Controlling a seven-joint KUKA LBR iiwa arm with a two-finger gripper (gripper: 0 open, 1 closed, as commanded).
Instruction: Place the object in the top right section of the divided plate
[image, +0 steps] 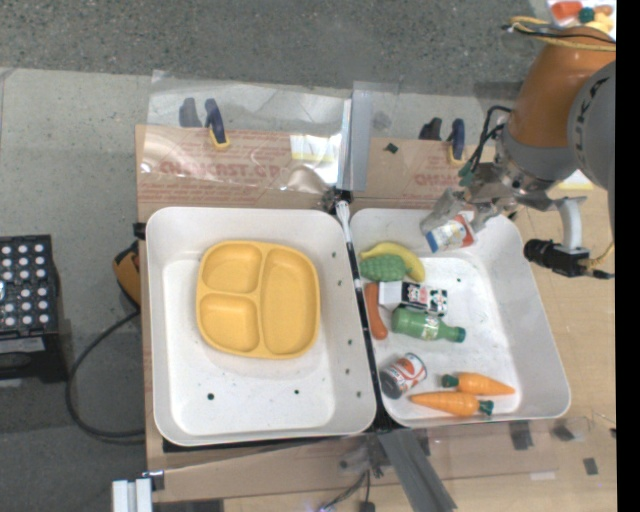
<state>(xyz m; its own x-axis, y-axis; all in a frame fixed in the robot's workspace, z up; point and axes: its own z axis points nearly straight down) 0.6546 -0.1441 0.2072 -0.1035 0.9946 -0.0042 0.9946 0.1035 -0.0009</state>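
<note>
Camera view looks down on 2 white bins on the worktop, and I use the yellow divided plate (259, 298) as the landmark. It lies in the left bin (170, 400) with 3 sections: 2 small ones on its left half and 1 long one on its right.

Well to the right of the plate and a little above it, over the far edge of the right bin (540, 340), the pincer (462, 215) hangs from the grey and orange arm (560, 100). A small bottle-like object (447, 234) with a blue end and a pale body with a red patch sits at its tips. It looks pinched between the fingers, though the metal parts blur together there, so I take the grip as probable rather than certain.

Judged from this, the step in hand is the carry: the object looks lifted off the bin floor but nowhere near the plate. The next move calls for a long sweep left over the bin wall, then a descent onto the plate's upper right section.

The object's long axis runs roughly left to right with a slight tilt, its blue end pointing left towards the plate.

Other items lie in the right bin: 2 carrots (460, 395), a green bottle (425, 325), a can (404, 375), a banana (395, 255).
</note>
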